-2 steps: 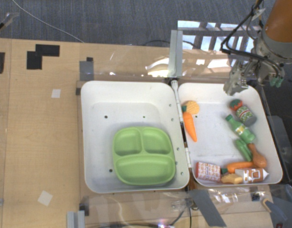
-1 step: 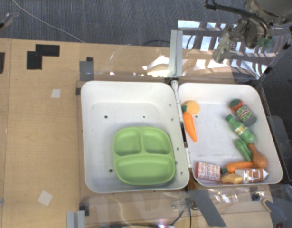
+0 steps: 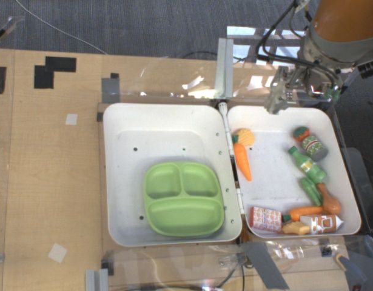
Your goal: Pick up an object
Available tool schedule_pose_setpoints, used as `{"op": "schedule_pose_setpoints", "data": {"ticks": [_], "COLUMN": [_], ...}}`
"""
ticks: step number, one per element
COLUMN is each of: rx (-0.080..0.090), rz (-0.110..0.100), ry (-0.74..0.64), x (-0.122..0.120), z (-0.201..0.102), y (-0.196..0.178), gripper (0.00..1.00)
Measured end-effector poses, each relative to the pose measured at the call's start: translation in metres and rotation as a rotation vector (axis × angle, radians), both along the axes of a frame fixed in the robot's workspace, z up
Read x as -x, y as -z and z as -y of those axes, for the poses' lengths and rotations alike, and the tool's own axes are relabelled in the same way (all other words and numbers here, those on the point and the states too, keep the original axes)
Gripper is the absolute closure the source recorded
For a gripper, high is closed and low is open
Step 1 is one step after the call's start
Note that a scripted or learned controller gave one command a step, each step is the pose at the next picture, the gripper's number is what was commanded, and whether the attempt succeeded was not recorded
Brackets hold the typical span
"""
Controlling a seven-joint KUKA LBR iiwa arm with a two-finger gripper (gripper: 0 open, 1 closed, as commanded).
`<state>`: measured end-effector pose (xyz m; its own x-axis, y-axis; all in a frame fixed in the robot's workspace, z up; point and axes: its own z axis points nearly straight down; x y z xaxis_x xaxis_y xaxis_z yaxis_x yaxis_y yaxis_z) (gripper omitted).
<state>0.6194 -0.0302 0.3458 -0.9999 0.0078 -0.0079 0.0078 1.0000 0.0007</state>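
Above the far rim of the right bin (image 3: 351,206), the grey arm with its orange band reaches in from the right, its end effector (image 3: 287,94) hanging over the bin's back edge; whether it is apart or together cannot be told from this angle, and nothing is seen clamped in it. On the wooden surface (image 3: 47,180) two shallow white bins sit side by side, touching along a shared middle rim. Toward the near side of the left bin (image 3: 122,132) lies a green divided plate (image 3: 184,198). Toys to be picked are scattered across the right bin: an orange carrot (image 3: 242,160) lies along the left wall with a small yellow-orange piece (image 3: 245,137) just beyond its top end; near the right wall a dark can with a red label (image 3: 310,143) lies tilted, with a green bottle (image 3: 307,164) just below it and a second green piece (image 3: 310,190) nearer still; a brown drumstick-shaped piece (image 3: 329,201) sits beside that. Along the near wall lie a red-and-white box (image 3: 265,218), a second orange carrot-like piece (image 3: 306,211), a tan piece (image 3: 295,228) and a white bottle with a red label (image 3: 322,224), packed close together. Black squares (image 3: 53,70) mark the surface at far left
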Motion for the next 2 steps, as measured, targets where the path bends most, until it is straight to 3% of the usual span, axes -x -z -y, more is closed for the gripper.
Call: {"op": "schedule_pose_setpoints", "data": {"ticks": [1, 2], "rx": [0.001, 0.002], "rz": [0.0, 0.016], "ry": [-0.101, -0.104], "x": [-0.026, -0.028], "z": [0.026, 0.025], "y": [0.031, 0.015], "gripper": [1.0, 1.0]}}
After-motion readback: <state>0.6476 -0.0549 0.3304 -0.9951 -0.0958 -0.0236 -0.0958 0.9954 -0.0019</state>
